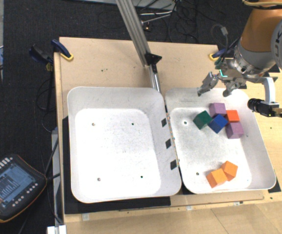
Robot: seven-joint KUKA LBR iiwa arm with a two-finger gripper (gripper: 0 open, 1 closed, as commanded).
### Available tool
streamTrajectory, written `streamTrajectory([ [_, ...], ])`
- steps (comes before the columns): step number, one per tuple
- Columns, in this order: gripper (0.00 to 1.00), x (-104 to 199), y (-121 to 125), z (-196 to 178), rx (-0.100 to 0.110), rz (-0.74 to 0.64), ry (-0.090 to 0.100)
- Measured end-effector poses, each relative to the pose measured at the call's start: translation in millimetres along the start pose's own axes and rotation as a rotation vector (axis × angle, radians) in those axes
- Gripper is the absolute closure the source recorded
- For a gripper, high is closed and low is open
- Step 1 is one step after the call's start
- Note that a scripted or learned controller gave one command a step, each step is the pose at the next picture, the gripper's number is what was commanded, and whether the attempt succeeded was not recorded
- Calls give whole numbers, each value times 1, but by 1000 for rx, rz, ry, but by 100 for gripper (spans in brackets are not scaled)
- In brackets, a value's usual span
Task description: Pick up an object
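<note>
Block cluster (219, 119) sits tight in right bin (258, 172), far half. Gripper (221, 84) hovers above, fingers spread, nothing held. We judge risk: fingers straddle touching blocks, jam or scatter them.

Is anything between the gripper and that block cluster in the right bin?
Nothing visible. The gripper hangs above the right bin's far end, with bare bin floor between it and the nearest blocks, the purple block and green block.

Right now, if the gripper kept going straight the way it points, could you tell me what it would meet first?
Probably the bare floor of the right bin. The gripper points down, left of the purple block and green block, though depth is unclear.
</note>
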State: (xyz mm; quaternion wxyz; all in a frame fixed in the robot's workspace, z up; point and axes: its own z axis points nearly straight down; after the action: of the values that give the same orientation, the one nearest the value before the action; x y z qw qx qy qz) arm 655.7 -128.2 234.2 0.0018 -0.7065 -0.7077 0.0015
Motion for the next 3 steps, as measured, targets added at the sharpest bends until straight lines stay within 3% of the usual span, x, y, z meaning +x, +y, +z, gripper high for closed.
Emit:
streamTrajectory([
  [1,0,0,0,-3,-3,-1,-1],
  [3,0,16,3,109,-8,-1,-4],
])
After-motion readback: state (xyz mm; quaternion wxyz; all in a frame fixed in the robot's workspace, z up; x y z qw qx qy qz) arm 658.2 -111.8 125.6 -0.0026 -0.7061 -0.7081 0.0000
